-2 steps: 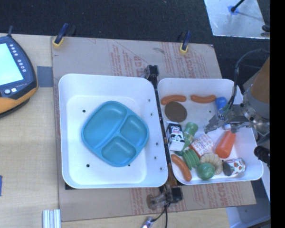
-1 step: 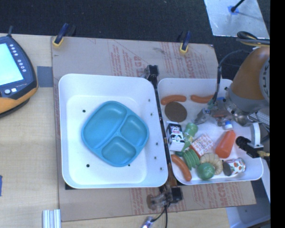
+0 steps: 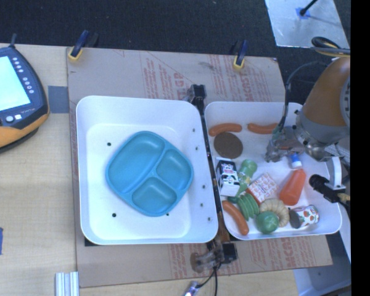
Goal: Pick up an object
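Note:
The right bin (image 3: 259, 111) holds a heap of toy foods: two sausages at the back (image 3: 225, 129) (image 3: 262, 127), a brown round patty (image 3: 227, 144), a milk carton (image 3: 227, 176), a red-and-white packet (image 3: 263, 186), an orange carrot (image 3: 292, 187), green vegetables (image 3: 249, 203), another sausage (image 3: 235, 218) and a small can (image 3: 304, 215). My gripper (image 3: 282, 149) hangs low over the bin's right rear part, just right of the patty and above the carrot. Nothing shows between its fingers.
The left bin (image 3: 86, 184) holds a blue divided plate (image 3: 149, 172). A tablet-like pendant (image 3: 9, 97) lies on the bench at the far left. Clamps (image 3: 78, 47) (image 3: 238, 54) pin the cardboard sheet at its back edge. The arm's body (image 3: 330, 103) looms over the right bin's right edge.

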### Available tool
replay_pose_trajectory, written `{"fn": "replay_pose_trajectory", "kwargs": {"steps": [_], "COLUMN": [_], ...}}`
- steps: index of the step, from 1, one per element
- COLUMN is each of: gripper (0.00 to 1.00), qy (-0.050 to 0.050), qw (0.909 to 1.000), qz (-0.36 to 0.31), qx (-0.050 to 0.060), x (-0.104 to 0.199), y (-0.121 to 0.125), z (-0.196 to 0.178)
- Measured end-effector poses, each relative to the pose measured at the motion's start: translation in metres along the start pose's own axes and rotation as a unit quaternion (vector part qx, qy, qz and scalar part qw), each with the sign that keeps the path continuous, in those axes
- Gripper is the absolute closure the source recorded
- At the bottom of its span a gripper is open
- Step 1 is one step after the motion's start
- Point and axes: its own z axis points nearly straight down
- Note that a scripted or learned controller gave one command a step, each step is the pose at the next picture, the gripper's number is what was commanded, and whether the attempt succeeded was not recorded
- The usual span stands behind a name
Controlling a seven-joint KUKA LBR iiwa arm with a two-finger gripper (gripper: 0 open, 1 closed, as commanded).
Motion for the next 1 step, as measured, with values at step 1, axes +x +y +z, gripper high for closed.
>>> {"fn": "replay_pose_trajectory", "kwargs": {"steps": [1], "gripper": [0.0], "qy": [0.0], "qw": [1.0], "qz": [0.0], "qx": [0.0], "x": [-0.0001], "y": [-0.0001], "z": [0.0]}}
